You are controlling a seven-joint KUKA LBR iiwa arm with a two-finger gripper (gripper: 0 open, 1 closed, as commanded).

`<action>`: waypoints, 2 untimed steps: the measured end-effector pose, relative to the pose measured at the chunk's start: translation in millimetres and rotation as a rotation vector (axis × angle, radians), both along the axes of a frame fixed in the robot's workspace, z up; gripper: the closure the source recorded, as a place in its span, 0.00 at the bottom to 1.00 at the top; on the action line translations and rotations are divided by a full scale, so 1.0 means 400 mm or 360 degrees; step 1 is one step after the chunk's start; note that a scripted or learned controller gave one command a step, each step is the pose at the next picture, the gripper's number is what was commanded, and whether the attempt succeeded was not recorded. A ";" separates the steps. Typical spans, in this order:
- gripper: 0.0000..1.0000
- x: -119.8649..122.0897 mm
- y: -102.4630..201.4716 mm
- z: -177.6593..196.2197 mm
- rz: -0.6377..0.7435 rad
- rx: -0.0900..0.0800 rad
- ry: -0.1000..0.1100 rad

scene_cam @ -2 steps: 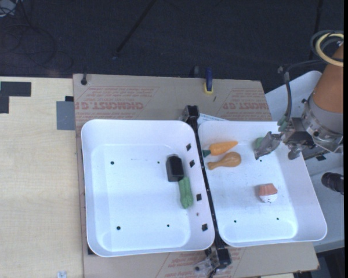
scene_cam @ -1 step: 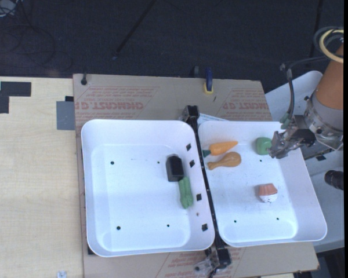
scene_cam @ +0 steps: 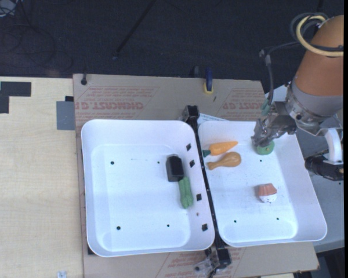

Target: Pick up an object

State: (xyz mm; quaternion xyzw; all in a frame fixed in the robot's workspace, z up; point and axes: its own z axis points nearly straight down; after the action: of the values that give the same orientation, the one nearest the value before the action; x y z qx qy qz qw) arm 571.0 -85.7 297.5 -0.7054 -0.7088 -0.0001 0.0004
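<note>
My claw [scene_cam: 265, 141] sits low at the right bin's [scene_cam: 304, 213] one o'clock corner, right upon a small green ring [scene_cam: 265, 149], though whether it grips I cannot tell, so the lifting itself remains undone.

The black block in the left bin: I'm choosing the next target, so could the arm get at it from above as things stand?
Probably yes. The black block lies uncovered in the left bin; only the green piece touches its lower end. The gripper is over the right bin.

Smooth glossy white plastic bins [scene_cam: 104, 155], matt brown cardboard sheet [scene_cam: 133, 100], pale wood-grain bench [scene_cam: 29, 184], matt black block [scene_cam: 174, 168]
</note>
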 end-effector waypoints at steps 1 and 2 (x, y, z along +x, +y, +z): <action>1.00 0.021 0.143 0.010 0.0002 0.0000 0.0002; 1.00 -0.036 0.284 -0.018 0.0000 0.0001 0.0010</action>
State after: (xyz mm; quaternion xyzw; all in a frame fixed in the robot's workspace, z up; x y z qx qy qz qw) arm 556.7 28.1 290.2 -0.7054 -0.7088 0.0019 0.0027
